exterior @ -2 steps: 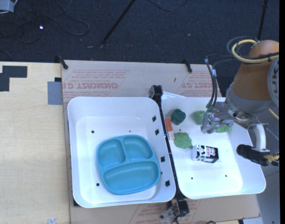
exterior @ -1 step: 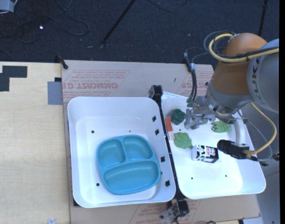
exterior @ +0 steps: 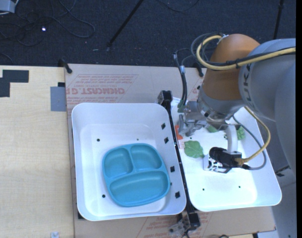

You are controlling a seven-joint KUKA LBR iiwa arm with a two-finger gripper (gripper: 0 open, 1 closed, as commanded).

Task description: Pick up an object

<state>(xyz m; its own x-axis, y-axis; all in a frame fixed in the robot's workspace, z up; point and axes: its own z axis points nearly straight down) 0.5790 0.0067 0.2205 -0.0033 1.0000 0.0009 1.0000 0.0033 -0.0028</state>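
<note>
Left bin: 1 blue tray; right bin: green piece — arm grasp unclear.

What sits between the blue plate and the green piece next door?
Camera view: only the two bins' meeting walls, with black clips, lie between the blue plate and the green piece.

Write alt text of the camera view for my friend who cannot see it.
A grey robot arm with an orange band reaches in from the right over the right white bin, its claw low near a small green object. The left white bin beside it holds a blue divided plate.
</note>
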